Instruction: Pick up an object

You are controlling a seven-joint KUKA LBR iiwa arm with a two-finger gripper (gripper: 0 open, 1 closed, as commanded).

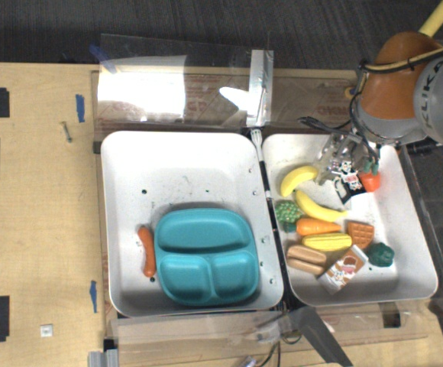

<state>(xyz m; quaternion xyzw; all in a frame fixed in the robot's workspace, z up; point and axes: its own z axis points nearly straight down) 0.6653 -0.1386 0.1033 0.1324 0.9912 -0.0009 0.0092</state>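
Hovering gripper (pixel 344 167) over right bin (pixel 416 270) | banana (pixel 298 179) just left — grip state: cannot tell

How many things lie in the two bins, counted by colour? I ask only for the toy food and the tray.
Yellow: 3 (two bananas, corn)
Orange or red: 4
Green: 2
Teal: 1 (tray)
Tan or mixed: 2
Total: 12, though small pieces near the gripper are hard to tell.

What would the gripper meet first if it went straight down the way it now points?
Probably the upper yellow banana or the bare floor of the right bin beside it. The gripper hangs over that spot, but one slanted view leaves depth unclear.
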